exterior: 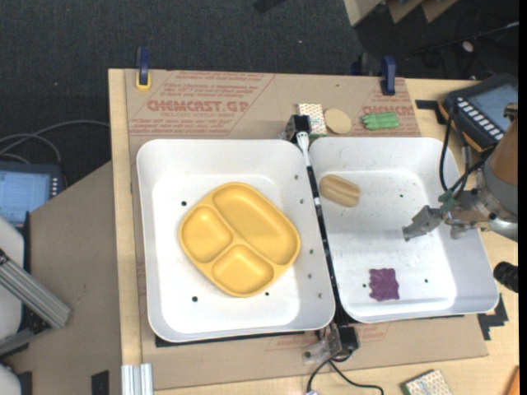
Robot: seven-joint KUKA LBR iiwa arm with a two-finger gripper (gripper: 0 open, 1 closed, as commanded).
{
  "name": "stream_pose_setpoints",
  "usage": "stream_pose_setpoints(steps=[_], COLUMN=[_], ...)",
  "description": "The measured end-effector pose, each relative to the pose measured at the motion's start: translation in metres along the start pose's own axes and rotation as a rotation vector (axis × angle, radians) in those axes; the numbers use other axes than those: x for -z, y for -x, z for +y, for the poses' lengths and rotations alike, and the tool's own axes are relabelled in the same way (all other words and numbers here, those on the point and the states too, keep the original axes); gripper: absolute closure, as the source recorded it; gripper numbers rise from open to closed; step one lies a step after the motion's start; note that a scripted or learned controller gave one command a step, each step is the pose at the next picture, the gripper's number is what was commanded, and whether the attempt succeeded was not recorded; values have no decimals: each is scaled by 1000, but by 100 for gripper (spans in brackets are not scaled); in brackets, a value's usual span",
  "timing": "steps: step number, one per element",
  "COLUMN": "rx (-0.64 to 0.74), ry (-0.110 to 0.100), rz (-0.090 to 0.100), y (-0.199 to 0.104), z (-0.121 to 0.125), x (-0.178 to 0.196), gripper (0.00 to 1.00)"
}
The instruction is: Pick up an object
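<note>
Pincer point(417, 225) hovers over right bin point(428, 299) near tan bread-like piece point(339, 191).

Both white bins point(156, 220) look like smooth, slightly glossy plastic. The yellow divided tray point(239, 239) is shiny plastic too. The desk point(206, 105) top is matt brown cardboard, and the purple lump point(383, 284) seems rough, maybe spongy.

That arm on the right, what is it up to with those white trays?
The robot arm's gripper hangs over the right bin, between a tan bread-like piece and a purple lump. It is meant to pick something up, but it is not on either piece at this moment. The left bin holds a yellow divided plate.
</note>
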State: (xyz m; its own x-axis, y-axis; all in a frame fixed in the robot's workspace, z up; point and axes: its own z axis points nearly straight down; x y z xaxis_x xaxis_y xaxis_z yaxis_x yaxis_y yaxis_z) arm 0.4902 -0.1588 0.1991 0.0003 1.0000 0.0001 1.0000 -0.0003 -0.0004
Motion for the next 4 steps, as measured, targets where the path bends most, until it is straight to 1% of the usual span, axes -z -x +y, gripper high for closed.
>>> stream_pose_setpoints(steps=[1, 2, 3, 4], rx=[2, 5, 4, 3], ry=[3, 3, 4, 7], rz=[-1, -1, -1, -2], y=[55, 17, -38, -32], z=[-9, 16, 54, 121], x=[-104, -115, -115, -114], gripper=[0, 0, 0, 0])
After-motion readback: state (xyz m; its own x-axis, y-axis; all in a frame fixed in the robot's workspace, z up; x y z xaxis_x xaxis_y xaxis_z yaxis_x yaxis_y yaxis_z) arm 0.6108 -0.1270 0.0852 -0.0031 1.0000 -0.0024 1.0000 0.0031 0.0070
